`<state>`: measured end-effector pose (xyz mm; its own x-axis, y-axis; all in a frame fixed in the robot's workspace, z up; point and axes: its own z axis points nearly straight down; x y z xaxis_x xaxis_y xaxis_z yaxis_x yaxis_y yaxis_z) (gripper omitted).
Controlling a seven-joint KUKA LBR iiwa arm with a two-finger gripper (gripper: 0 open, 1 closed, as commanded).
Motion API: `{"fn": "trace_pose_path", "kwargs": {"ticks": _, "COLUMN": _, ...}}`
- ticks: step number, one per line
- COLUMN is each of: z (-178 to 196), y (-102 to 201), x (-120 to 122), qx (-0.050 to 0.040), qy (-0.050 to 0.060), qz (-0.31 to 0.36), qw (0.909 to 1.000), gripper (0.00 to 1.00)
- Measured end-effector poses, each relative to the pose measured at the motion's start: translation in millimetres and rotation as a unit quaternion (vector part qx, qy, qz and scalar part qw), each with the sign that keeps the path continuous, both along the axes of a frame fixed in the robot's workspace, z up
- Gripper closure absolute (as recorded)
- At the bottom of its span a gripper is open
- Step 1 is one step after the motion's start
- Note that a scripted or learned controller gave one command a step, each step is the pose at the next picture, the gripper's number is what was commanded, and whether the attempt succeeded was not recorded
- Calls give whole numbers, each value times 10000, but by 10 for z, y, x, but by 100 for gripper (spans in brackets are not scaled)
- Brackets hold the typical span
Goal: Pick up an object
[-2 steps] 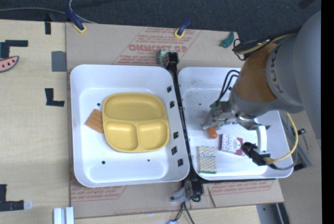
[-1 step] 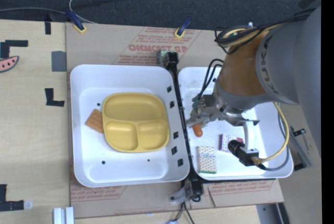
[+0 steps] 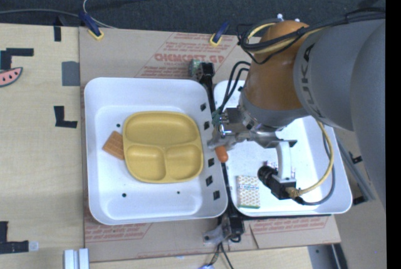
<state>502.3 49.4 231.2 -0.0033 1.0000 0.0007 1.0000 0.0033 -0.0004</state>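
**Arm bent low over the right bin, small packet lying near its front edge**

From where I stand, the only writing I can make out is red print on the cardboard sheet (image 3: 175,56) under the bins; it seems to begin "CHEM", and the rest is too small to read. A small printed packet (image 3: 248,191) lies in the right bin (image 3: 326,199), near its front left corner, its print illegible.

The arm (image 3: 301,79) comes in from the right, its orange band sitting over the right bin's back half. The end effector (image 3: 220,136) points down at the divide between the two bins, with a small orange object (image 3: 221,153) just below it. Whether it is clenched or released, I cannot tell.

The left bin (image 3: 100,136) holds a yellow three-compartment tray (image 3: 164,145), with a brown flat piece (image 3: 114,145) tucked beside its left edge. White floor shows along the left bin's front and back. The tabletop (image 3: 37,155) stretches out to the left.
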Motion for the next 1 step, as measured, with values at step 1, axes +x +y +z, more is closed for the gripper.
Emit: {"fn": "trace_pose_path", "kwargs": {"ticks": 1, "z": 291, "y": 585, "x": -185, "qx": -1, "qy": 2, "qz": -1, "qw": 10000, "gripper": 100}}
